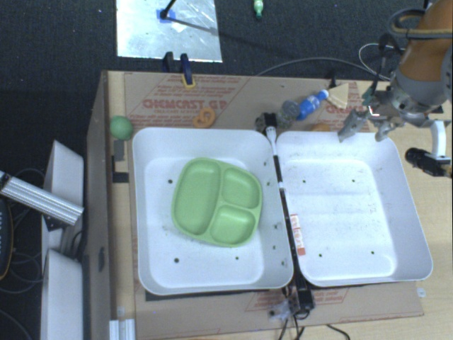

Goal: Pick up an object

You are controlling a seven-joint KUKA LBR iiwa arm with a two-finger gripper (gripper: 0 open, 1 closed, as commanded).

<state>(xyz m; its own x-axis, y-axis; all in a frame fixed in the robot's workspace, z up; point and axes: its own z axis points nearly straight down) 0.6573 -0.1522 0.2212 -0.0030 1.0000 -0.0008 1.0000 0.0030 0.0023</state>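
A pale green divided plate (216, 201) lies flat in the middle of the left bin (152, 264), with three compartments showing. My gripper (367, 129) hangs over the far right rim of the right bin (403, 250), well away from the plate. Its two fingers are spread apart, open, with nothing between them.
Beyond the bins on the bench lie a blue-and-clear bottle (307, 107), a tan wedge (338, 95), an orange pretzel-shaped piece (204, 117) and a green ball (121, 127). A foil sheet (168, 18) and a small green object (258, 6) lie on the dark floor behind.
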